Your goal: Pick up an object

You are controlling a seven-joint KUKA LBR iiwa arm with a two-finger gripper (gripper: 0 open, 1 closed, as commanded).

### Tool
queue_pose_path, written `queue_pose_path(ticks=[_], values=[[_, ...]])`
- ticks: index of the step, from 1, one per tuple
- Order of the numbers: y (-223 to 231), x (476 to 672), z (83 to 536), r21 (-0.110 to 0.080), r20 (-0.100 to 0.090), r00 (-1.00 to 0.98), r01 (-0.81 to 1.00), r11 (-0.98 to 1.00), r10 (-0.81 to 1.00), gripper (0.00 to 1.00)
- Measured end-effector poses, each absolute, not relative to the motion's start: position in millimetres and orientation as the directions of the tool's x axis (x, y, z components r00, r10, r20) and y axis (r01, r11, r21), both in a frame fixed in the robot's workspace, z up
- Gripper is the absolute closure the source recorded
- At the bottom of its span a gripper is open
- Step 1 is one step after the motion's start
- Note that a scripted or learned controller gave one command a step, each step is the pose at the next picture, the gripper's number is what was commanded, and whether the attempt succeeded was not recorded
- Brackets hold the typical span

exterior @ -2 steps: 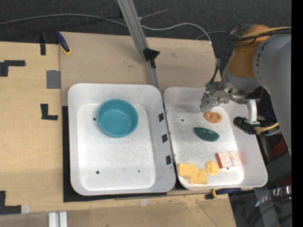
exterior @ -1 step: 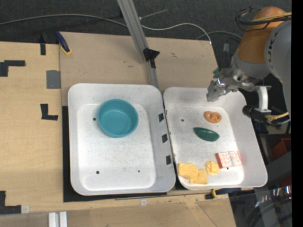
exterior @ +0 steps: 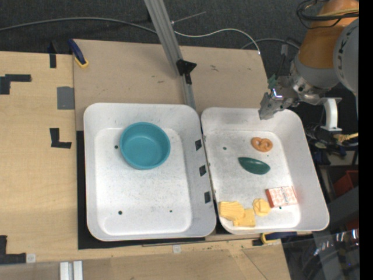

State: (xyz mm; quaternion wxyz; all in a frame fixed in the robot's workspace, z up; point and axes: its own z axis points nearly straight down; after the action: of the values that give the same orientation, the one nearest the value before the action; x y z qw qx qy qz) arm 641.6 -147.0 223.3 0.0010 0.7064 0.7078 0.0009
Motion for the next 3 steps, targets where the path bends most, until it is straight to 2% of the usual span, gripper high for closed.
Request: queue_pose_path(ticks=[2, 3], values=[[-28.7, 625.2, 223.6, -0.002, 0.002, -0.007, 1.0, 0.007, 1.0, 1.0], [28.0, 602.7, 216.2, -0.004, 0.001, -0.007, 1.0, 0.007, 1.0, 1.0]])
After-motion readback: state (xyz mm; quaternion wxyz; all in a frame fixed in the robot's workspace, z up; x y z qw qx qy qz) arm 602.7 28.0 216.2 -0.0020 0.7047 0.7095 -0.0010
